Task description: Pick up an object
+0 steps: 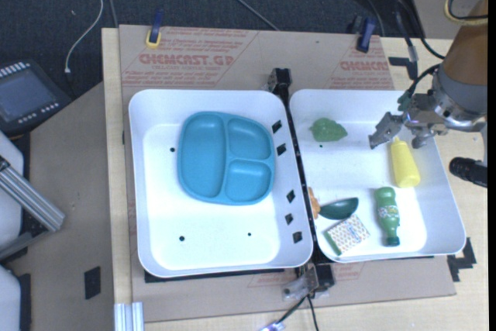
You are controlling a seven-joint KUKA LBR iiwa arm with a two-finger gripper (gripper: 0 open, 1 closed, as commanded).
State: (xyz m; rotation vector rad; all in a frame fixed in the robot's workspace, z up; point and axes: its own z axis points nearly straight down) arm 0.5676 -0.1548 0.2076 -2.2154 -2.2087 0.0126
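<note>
I read the two-finger pincer (404, 132) with fingers spread, gripping nothing, above the right white bin's (442, 240) 1 o'clock area. The yellow plastic cylinder (404, 163) lies directly at its 6 o'clock. Green plastic bottle (387, 215): 6 o'clock, farther. Green leafy lump (328, 130): 9 o'clock. The left white bin (155, 229) holds a blue divided plastic plate (225, 157).

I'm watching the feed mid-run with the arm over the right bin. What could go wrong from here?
1. The tool hovers at the top end of the yellow object, not its middle; a grasp there may slip or tip it.
2. That object looks rounded and could roll toward the green bottle if nudged.
3. The tool sits close to the right bin's far wall, so a descent could clip the rim.
</note>
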